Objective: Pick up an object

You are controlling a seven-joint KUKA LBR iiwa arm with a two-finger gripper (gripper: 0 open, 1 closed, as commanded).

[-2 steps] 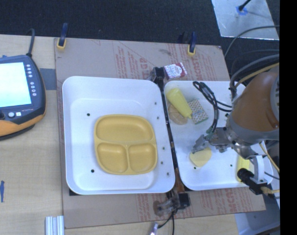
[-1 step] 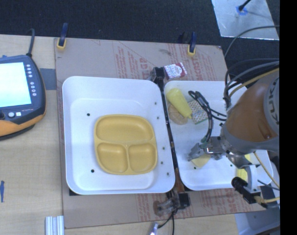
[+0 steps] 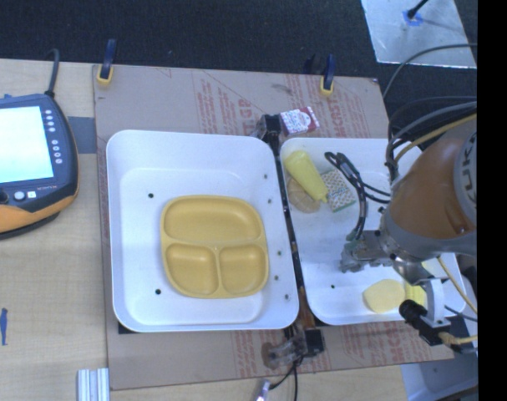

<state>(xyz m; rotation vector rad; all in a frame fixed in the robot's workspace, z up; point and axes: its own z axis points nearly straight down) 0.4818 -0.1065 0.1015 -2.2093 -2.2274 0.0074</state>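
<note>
- my arm (image 3: pixel 433 195) is hanging over the right bin (image 3: pixel 320 303), orange band and all, and the wrist covers most of that bin's right side
- my gripper (image 3: pixel 363 256) looks to be down near the middle of that bin. honestly can't tell whether it's parted, closed, or on anything, the wrist bulk blocks that part
- candidates for "an object": a yellow corn-cob-looking thing (image 3: pixel 306 175) at the bin's far end, lying partly on a tan round disc (image 3: pixel 301 197), with a speckled sponge-like block (image 3: pixel 342 192) just beside it
- there's also a pale yellow lemon-ish piece (image 3: pixel 383 295) at the near edge of the same bin, just beside my wrist
- left bin (image 3: pixel 128 224) holds a yellow divided plate (image 3: pixel 214 246). flat and wide, i'd guess a bad pick for two fingers
- to do this step well, i'd go for something free-standing. the lemon piece sits alone but hugs the bin wall, so there's little room on that side
- the corn cob is stacked against its neighbours, so i'd straddle it across the narrow width or risk dragging the disc
- come straight down, close gently, lift slow, and check something is really in the grip
</note>
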